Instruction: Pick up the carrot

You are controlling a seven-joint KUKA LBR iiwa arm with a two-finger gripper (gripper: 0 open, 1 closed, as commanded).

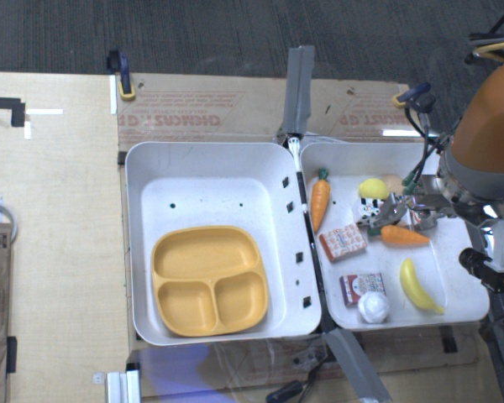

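Hand (392, 211) sits low in right bin (475, 309); finger state cannot be determined. One carrot (319, 200) lies at the left wall, another (404, 237) beside the hand. Lemon (372, 189), banana (420, 287) nearby.

I cannot resolve the gripper (395, 211) among blurred clutter; the arm (485, 141) is cut by the right edge, hiding the bin's (466, 313) far corner.
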